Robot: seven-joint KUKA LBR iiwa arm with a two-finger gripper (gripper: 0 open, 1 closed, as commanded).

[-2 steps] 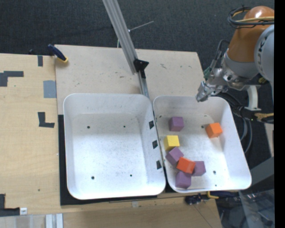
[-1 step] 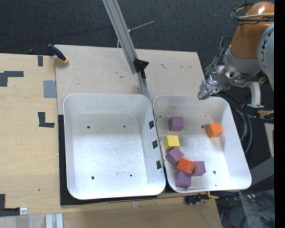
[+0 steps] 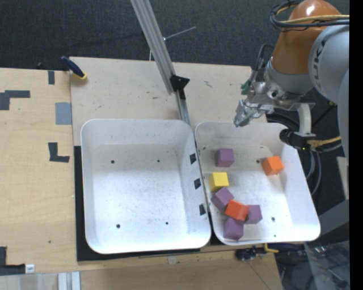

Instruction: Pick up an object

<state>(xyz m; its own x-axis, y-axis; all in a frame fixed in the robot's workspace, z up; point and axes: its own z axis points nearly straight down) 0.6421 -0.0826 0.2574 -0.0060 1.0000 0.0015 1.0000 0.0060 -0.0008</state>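
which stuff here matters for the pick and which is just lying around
Job: gripper; purple block, yellow block, orange block, clustered blocks, all in right bin.
Lying about: left bin, blue-yellow clamp, grey tape.

Grey, rounded arm [image 3: 334, 54] with smooth, slightly glossy casing. Broad orange band [image 3: 300, 34] above the wrist, domed and shiny, catching a pale highlight on top. Black cables [image 3: 289, 12] looped over the orange part; more dark cable [image 3: 295, 136] curling below the wrist, with a white bracket beside it. Small metallic head [image 3: 252, 105] of silver and dark parts, with a touch of green at one side.
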